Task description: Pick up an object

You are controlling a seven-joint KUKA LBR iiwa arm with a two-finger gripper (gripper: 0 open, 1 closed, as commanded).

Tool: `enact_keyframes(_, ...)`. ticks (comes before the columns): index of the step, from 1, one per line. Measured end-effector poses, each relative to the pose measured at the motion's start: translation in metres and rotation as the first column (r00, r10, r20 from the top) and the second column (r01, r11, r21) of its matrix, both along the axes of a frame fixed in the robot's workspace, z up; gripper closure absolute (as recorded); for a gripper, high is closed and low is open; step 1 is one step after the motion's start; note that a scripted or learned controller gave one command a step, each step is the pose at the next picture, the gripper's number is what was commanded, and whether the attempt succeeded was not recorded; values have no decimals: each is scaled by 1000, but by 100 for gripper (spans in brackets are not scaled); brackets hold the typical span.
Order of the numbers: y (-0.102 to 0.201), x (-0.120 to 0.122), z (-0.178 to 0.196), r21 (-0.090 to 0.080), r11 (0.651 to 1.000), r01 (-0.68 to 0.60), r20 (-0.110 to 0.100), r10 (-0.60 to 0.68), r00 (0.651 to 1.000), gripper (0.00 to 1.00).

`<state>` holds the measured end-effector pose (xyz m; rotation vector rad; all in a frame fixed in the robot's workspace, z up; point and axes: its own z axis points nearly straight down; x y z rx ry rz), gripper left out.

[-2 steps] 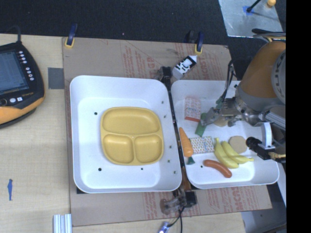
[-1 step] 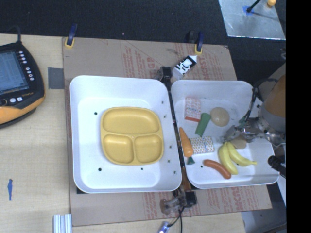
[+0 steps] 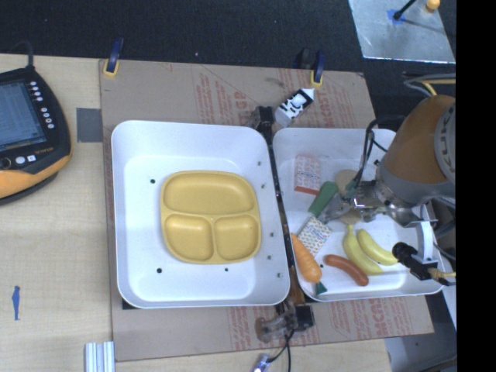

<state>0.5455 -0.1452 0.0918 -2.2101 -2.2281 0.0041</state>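
Arm point(image 3: 418, 161) low over right bin point(image 3: 310, 142)

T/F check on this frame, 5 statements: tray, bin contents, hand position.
1. The yellow divided tray lies in the left bin. True.
2. The bananas lie in the left bin. False: they lie in the right bin, beside the sausage.
3. The hand is over the right bin. True.
4. The carrot sits in the tray's compartments. False: it lies at the right bin's near-left edge.
5. The hand is lifting the sausage clear of the bin. False: the sausage lies on the bin floor, apart from the hand.
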Motion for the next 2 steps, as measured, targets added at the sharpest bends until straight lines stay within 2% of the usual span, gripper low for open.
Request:
enact_keyframes(1,5,82,0,1,1000,5,2,-5,1000,0)
enact_keyframes(2,-28,29,0,-1,1000,6,0,-6,1000,0)
